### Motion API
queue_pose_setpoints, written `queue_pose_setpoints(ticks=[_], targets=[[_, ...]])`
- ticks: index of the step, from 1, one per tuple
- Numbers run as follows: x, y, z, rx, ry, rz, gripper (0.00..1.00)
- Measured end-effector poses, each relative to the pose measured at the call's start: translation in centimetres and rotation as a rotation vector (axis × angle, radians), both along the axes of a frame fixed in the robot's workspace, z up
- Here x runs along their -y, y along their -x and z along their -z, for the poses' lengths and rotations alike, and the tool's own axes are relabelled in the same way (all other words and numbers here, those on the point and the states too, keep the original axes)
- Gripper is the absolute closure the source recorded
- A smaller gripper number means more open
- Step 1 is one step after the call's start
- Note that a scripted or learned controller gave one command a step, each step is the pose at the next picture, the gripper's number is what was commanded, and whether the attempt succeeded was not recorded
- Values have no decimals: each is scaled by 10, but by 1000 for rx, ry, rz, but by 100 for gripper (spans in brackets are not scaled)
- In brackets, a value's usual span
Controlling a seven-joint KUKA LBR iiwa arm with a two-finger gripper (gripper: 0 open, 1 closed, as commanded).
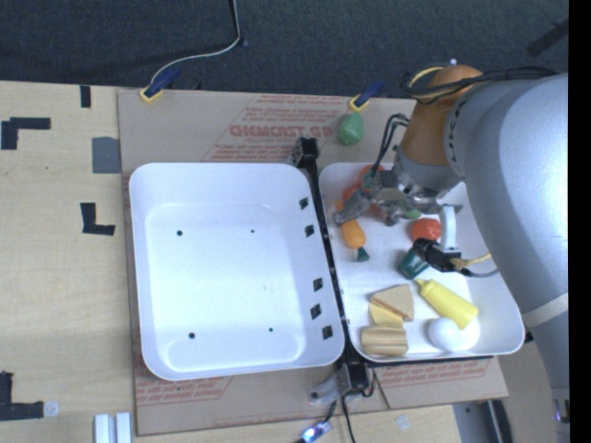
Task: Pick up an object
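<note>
One gripper (380, 197) low among toys crowding the right bin's (511, 326) far edge

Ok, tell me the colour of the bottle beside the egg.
Yellow bottle, by the white egg, in the camera view.

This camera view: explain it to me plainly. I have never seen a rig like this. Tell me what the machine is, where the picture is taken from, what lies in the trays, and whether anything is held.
One fixed camera looks down at a slant on a bench. The big grey shape is a robot arm with an orange band, reaching in from the right. Its gripper is low over the right bin. That bin holds toy food: a carrot, a yellow bottle, a white egg, a sandwich wedge and a bread piece. A green piece lies outside, on the board. The left bin sits beside it. Whether anything is held cannot be told.
</note>
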State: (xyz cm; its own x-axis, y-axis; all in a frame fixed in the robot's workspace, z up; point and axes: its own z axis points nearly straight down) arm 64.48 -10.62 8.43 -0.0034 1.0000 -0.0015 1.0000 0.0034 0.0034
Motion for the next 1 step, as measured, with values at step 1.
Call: queue_pose_setpoints(ticks=[1], targets=[[-12, -19, 3, -28, -4, 6, 0]])
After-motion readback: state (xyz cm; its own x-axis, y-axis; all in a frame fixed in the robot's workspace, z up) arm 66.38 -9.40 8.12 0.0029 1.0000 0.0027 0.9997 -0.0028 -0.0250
